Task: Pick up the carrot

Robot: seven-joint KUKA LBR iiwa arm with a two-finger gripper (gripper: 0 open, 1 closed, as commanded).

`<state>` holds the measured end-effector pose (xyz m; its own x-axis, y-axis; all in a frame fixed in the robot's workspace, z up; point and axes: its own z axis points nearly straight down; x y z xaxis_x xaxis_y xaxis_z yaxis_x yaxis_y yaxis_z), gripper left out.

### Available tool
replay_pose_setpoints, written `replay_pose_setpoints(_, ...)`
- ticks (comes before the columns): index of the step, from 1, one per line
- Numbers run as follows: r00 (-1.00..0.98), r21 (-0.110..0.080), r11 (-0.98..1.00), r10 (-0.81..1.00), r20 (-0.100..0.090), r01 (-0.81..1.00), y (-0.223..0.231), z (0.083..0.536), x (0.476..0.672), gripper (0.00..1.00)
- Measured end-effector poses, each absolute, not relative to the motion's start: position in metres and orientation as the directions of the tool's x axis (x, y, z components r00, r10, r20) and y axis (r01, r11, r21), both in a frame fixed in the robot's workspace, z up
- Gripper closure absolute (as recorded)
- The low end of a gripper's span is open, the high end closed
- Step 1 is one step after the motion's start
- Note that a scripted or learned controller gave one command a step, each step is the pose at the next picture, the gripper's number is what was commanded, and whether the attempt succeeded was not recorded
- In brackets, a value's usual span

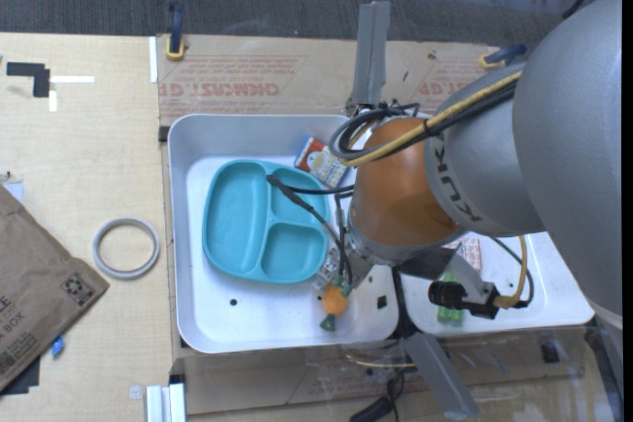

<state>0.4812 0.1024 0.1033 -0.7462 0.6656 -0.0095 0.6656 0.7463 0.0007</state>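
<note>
Gripper low over the carrot near the front wall of the left bin; can't tell its grip state, wrist blocks the view.
Near to far: carrot lies on the bin floor close to the front rim and the divider to the right bin, gripper just above or touching it, contact unclear. Risk as I judge it: a slightly off closure nudges the carrot toward the wall, or it slips out on lift. Little room front and right; open floor to the left of the carrot. Behind it the blue divided plate sits just beside the gripper, so a sideways move could clip its rim. Small packet sits farther back by the rear wall, out of the way.
</note>
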Motion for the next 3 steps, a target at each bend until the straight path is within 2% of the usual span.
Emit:
replay_pose_setpoints(1, -0.534, -0.002, 0.534, 0.846, -0.001, 0.846, 0.061, 0.191, 0.546, 1.0)
replay_pose_setpoints(2, -0.534, -0.002, 0.534, 0.846, -0.001, 0.846, 0.061, 0.191, 0.546, 0.0)
replay_pose_setpoints(3, -0.737, -0.002, 0.737, 0.676, 0.001, 0.676, 0.062, 0.191, 0.5, 0.0)
